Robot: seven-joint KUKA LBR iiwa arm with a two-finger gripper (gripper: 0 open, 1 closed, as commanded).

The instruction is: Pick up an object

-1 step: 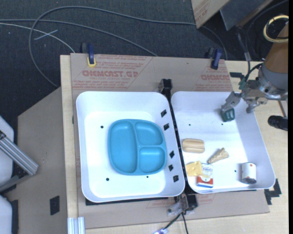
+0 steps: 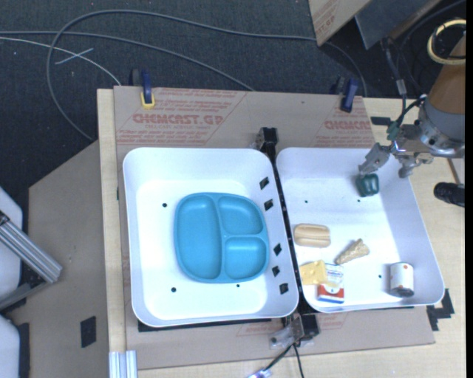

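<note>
The small teal object (image 2: 367,184) sits just below the gripper (image 2: 389,158) — in the right bin's (image 2: 423,244) far corner — while whether the tool is parted or closed, I cannot tell.

This is a robotics lab. A plywood bench (image 2: 222,111) clamped at its far edge carries 2 white bins (image 2: 148,184), ringed by dark carpet (image 2: 44,88) with loose cables (image 2: 81,44) trailing beyond the bench's far-left corner. Aluminium framing (image 2: 26,251) stands left of the bench, and a cardboard box (image 2: 332,18) sits beyond its far-right corner.
</note>
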